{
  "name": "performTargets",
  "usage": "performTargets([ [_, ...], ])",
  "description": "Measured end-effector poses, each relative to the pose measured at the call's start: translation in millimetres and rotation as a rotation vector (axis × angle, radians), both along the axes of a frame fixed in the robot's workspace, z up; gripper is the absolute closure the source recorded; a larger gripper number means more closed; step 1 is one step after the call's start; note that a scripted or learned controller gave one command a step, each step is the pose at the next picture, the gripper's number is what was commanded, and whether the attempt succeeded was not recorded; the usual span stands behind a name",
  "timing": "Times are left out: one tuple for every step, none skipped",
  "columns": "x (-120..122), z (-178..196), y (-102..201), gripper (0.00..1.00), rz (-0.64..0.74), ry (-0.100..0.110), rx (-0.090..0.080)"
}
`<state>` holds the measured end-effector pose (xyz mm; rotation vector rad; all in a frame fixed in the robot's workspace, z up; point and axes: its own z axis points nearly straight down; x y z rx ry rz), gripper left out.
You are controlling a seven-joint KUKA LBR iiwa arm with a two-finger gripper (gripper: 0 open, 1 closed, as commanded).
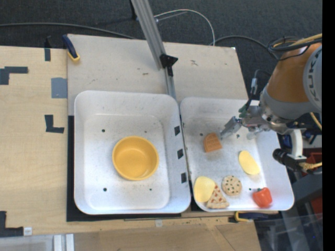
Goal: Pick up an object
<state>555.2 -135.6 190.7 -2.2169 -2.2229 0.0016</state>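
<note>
From here I see the small tan-orange bread-like block (212, 143) lying in the right-hand shallow white bin (209, 106), toward its left middle; its long axis is hard to judge, since it looks nearly square. The two-finger gripper (229, 127) sits just up and right of it, its grey tip slanting down toward the block, and I cannot tell how its fingers stand. The arm's wrist covers part of the bin's right rim. A yellow plastic bowl (135, 157) rests in the left bin (89, 109)
</note>
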Motion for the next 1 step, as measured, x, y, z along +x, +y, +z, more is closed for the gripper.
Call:
performTargets([
  [0.0, 0.1, -0.2, 0.0, 0.0, -0.001, 0.0],
])
